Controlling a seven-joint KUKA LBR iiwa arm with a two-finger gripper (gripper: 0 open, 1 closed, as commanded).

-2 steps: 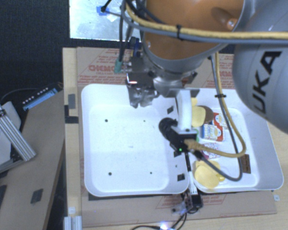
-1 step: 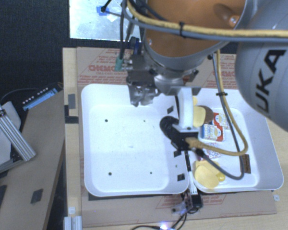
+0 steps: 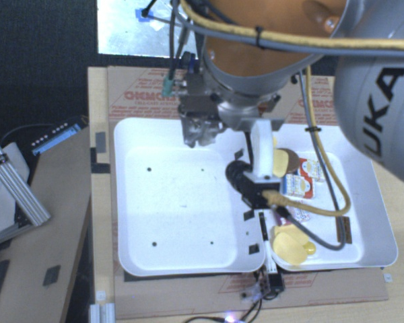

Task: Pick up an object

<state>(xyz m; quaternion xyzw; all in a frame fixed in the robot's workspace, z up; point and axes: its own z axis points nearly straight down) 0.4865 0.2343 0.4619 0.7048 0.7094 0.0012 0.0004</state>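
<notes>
My gripper (image 3: 200, 134) hangs below the orange-banded wrist, over the far edge of the left bin (image 3: 168, 247). Nothing shows beneath it but white bin floor. The objects lie in the right bin (image 3: 374, 237): a yellow cup-like piece (image 3: 293, 244) near the front, a yellow and brown rounded item (image 3: 283, 160) at the back, and a red, white and blue packet (image 3: 300, 184) with a second one (image 3: 314, 169) beside it. A white bracket (image 3: 261, 150) and black cable fitting (image 3: 240, 178) on the arm cover part of the divide between the bins.
Both bins rest on a cardboard sheet (image 3: 148, 89) on the bench. A yellow hose (image 3: 310, 208) and a black cable (image 3: 323, 242) loop over the right bin. A metal frame (image 3: 13, 194) stands at the left, off the bins.
</notes>
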